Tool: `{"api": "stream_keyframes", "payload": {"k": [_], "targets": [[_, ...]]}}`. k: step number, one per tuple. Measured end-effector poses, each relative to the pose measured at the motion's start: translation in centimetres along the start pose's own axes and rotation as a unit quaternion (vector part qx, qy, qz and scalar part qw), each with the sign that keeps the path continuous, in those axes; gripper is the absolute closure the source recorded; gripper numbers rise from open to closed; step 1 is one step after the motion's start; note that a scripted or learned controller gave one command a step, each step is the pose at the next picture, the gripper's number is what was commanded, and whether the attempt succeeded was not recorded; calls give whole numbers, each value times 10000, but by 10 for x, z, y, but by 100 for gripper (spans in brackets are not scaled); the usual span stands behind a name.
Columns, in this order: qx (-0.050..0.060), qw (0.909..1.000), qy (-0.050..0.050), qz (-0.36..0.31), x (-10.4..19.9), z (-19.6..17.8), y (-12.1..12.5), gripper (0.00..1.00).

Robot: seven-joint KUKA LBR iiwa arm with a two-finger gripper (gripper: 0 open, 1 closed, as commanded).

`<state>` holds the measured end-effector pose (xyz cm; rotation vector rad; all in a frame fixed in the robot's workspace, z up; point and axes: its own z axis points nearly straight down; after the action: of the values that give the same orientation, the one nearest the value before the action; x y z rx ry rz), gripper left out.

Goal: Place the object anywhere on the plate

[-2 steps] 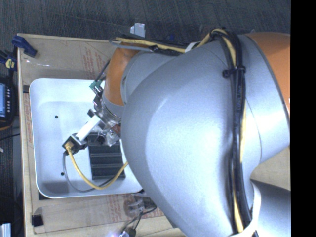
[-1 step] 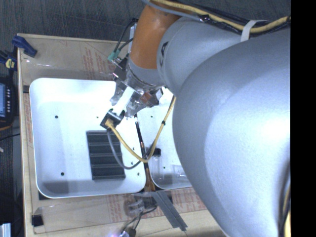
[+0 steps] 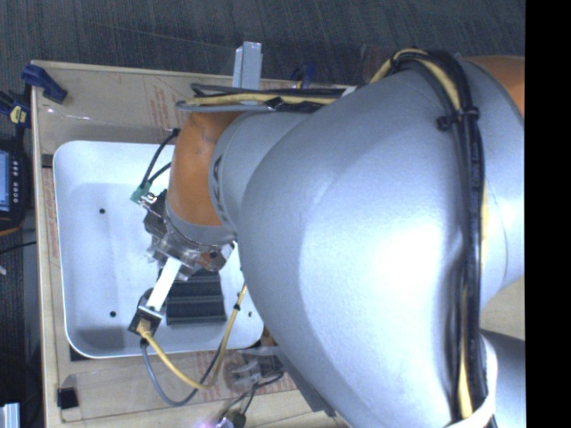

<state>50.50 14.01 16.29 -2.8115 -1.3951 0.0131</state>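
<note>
My gripper (image 3: pixel 186 291) hangs over the left white bin (image 3: pixel 89 239), near that bin's right side and towards its front wall. From above I see its black body, a white bracket and a yellow cable. The orange band (image 3: pixel 192 172) of the wrist sits just above it. The big grey arm (image 3: pixel 375 239) covers the middle and right of the view and hides whatever lies beneath it.
The left bin's bare white floor (image 3: pixel 98 257) stretches to the left of the gripper, with two small dark dots on it. A wooden bench frame (image 3: pixel 107 87) surrounds the bin. Loose cables (image 3: pixel 192 377) hang over the front edge.
</note>
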Motion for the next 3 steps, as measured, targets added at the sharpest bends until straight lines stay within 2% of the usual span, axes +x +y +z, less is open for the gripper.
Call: {"api": "stream_keyframes", "payload": {"k": [1,2,3], "targets": [[-39,9557,15,-2942,-48,-63,61,100],[-10,9803,8,-1975,-45,-35,-4,100],[-14,9875,6,-1575,29,73,-58,100]]}}
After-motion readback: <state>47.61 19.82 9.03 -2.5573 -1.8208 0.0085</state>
